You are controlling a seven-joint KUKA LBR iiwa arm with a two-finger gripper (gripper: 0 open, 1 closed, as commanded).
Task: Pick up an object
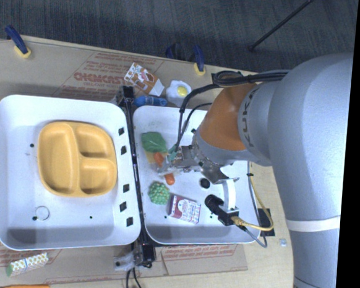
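Here, your gripper hangs low in the right bin, amid a tight cluster: a green leafy piece at its eleven o'clock, a small orange piece and a knobbly green object at six, a red-and-white carton at five. You cannot tell how it is set. The crowding could make it nudge neighbours or trap two items, and it may come up bare.

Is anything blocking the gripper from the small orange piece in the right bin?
Nothing visible does. The gripper is down among the items, the orange piece just below it, the green leafy item to its upper left.
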